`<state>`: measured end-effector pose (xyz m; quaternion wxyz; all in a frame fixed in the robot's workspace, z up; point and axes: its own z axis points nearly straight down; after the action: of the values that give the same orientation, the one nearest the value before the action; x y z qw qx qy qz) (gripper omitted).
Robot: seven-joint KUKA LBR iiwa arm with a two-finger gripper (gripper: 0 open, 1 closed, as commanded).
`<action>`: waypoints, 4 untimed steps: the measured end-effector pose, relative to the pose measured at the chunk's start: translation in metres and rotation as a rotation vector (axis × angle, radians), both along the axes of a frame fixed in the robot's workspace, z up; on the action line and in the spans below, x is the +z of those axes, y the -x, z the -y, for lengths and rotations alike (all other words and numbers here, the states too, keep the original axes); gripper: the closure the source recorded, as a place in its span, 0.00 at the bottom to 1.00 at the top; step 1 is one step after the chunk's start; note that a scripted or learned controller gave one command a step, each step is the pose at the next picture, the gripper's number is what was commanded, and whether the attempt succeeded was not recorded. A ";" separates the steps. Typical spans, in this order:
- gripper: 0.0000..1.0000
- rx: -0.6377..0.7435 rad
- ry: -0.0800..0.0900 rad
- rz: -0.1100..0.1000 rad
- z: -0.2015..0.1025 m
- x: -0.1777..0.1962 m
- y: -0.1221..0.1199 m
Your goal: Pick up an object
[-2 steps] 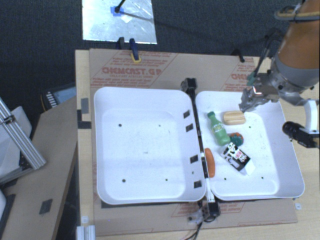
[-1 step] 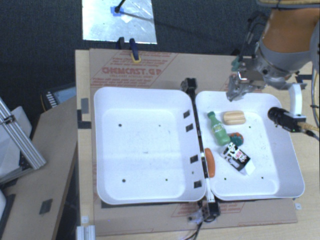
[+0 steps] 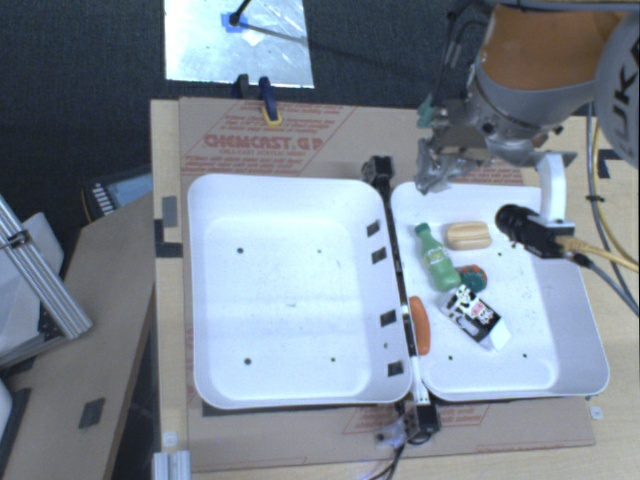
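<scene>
The gripper, whose grip state could not be told, hung over the far rim of the right bin, with the green bottle lying just nearer the camera, its long axis running away from the camera.

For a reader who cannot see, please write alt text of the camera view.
The end effector hangs over the back rim of the right bin, which holds a green bottle, a tan bun, an orange carrot and a black-and-white carton. The left bin sits beside it.
</scene>
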<state>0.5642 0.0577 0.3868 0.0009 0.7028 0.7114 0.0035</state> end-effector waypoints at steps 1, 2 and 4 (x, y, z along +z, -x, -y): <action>1.00 -0.005 0.002 0.001 -0.033 0.028 -0.043; 1.00 -0.004 0.002 -0.004 -0.080 0.012 -0.071; 1.00 -0.012 0.005 -0.009 -0.059 -0.011 -0.034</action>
<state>0.5980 0.1170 0.3762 -0.0004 0.7071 0.7071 -0.0012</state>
